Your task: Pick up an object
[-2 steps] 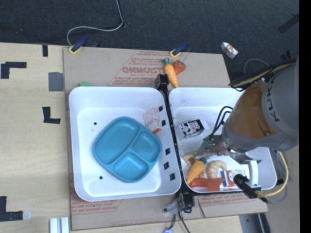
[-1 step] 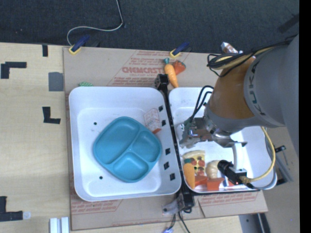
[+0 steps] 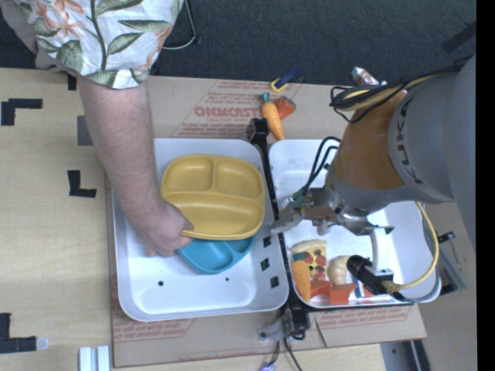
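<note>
The gripper (image 3: 288, 216), grip unreadable, hangs over the right bin (image 3: 298, 165); toy food (image 3: 311, 265), possibly several pieces, lies at five o'clock.

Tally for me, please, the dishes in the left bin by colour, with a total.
Yellow: 1, the yellow divided plastic plate, held by a person's hand.
Blue: 1, the blue plastic dish beneath the plate.
Total: 2 in the left white bin.
</note>
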Available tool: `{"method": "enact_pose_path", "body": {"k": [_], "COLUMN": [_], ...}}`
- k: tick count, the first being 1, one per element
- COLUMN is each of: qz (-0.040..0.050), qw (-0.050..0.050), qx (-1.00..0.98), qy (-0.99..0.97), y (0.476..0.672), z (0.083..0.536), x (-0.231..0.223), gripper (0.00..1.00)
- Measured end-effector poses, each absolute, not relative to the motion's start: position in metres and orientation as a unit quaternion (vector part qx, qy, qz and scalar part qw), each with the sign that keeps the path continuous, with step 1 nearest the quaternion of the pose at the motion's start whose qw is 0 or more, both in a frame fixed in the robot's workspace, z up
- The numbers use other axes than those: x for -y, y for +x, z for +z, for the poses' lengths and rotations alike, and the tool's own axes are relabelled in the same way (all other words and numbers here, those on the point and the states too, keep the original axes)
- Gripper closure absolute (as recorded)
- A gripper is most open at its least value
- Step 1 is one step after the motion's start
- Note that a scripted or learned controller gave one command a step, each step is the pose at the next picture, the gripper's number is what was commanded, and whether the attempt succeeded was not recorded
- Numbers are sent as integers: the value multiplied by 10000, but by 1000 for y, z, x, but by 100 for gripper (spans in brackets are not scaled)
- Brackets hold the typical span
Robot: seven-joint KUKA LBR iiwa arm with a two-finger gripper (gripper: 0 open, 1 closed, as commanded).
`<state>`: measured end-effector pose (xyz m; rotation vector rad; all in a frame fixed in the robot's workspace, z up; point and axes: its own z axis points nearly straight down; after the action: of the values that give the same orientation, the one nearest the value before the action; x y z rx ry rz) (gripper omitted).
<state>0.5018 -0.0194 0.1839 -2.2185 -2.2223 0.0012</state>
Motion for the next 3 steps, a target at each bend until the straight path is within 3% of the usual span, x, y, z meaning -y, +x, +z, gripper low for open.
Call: {"method": "enact_pose_path", "body": {"k": [1,2,3], "qz": [5,4,9], "qw": [12,-3,10], "qx": [7083,7073,7078], "qy": [-7059,-7069,-7064], "y": [502,534,500], "z": [193,229,209], "x": [19,37,-17], "gripper": [100,100,100]}}
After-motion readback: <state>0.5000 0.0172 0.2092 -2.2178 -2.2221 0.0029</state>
